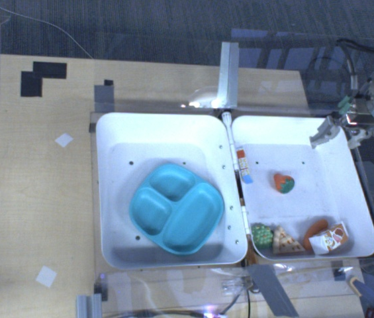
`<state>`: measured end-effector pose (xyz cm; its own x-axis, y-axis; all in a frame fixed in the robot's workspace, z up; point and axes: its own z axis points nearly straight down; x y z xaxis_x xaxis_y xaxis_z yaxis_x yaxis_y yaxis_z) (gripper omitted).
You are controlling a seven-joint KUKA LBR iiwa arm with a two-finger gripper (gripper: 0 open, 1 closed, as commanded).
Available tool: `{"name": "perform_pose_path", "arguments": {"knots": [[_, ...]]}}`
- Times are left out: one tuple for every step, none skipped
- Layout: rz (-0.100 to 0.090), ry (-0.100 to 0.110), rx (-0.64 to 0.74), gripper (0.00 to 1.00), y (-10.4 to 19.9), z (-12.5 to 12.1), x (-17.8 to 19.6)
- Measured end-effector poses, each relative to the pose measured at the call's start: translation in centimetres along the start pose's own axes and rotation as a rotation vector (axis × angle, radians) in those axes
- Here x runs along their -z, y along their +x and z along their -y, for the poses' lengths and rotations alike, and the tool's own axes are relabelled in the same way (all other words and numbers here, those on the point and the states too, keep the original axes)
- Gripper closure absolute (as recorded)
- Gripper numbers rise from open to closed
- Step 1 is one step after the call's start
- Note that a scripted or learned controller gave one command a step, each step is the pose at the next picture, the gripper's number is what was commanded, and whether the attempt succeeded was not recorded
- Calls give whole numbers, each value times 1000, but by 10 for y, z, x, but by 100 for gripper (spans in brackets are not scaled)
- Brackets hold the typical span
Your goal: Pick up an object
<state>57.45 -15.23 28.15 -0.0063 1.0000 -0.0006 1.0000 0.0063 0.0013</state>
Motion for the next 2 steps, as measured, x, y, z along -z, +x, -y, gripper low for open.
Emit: {"name": "perform_pose_path", "arguments": {"knots": [[-1,2,-177,0,-29,31,-131],[0,-7,-408,0,7,2,-194]]}}
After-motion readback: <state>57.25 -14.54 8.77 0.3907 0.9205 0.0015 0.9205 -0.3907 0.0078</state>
